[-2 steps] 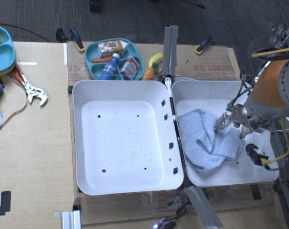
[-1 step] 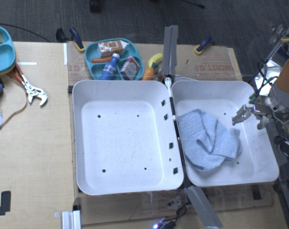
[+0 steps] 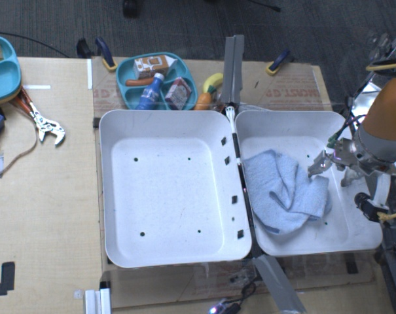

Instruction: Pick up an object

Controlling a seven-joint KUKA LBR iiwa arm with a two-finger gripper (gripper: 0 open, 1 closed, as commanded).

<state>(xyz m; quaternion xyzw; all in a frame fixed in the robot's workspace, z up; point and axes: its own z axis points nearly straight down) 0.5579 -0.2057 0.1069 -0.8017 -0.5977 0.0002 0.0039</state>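
1. A pale wooden bench [image 3: 40, 227] fills the left and middle of the frame.
2. Two shallow white bins sit on it side by side: the left bin [image 3: 106, 195] at centre, the right bin [image 3: 355, 231] at right.
3. Above the left bin rests a teal divided tray [image 3: 126, 87].
4. A second teal tray [image 3: 8, 77] lies at the upper left edge.
5. Just right of it lies a metal adjustable wrench [image 3: 48, 128].
6. Blue-and-yellow clamps [image 3: 105, 52] grip the far edge.
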